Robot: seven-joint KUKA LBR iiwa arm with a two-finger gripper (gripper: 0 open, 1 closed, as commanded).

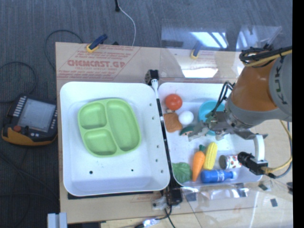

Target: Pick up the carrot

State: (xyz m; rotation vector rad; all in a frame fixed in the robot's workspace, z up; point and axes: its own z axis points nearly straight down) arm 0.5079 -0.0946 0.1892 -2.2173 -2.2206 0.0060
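Two white bins share the desk, where the robot's hand (pixel 197 133), grip state unclear, hovers just above the carrot (pixel 198 161) near the right bin's (pixel 190 91) front edge, seemingly poised to descend.

The arm (pixel 259 91) entered from three o'clock, wrist angled toward nine o'clock. The gripper (pixel 195 133) hung low, pointing toward eight o'clock. Its finger state could not be determined.

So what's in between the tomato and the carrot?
In the camera view, a white egg lies between the tomato and the carrot, with a brown bread-like piece beside it. Below the egg, only bare bin floor.
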